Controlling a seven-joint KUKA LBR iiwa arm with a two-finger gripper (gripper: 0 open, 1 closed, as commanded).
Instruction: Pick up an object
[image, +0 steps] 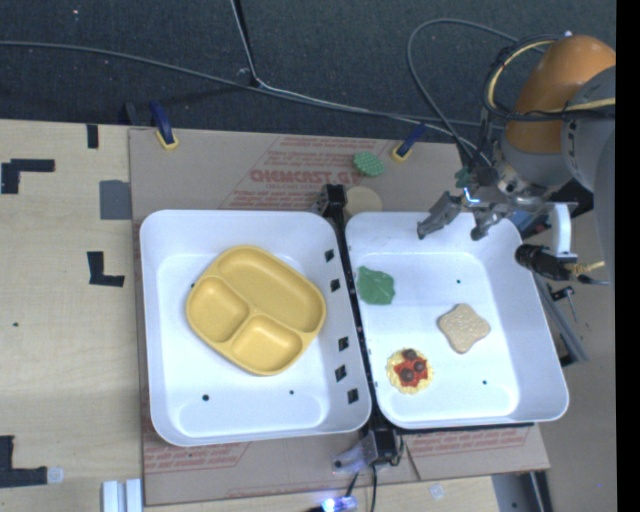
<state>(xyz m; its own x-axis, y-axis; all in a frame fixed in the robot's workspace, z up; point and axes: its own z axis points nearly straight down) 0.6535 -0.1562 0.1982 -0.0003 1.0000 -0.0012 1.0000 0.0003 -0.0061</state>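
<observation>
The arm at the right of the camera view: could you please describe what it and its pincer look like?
The grey metal arm carries a rounded orange band above the wrist. Thin dark cables loop from the bench's far edge toward it. Its metal pincer has two slim dark fingers under a cluttered silver wrist block, and a black cylindrical fitting juts out beside it.

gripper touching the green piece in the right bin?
Apart. Camera view: the gripper, fingers spread, sits at the bin's back edge; bare white floor separates it from the green piece.
</observation>
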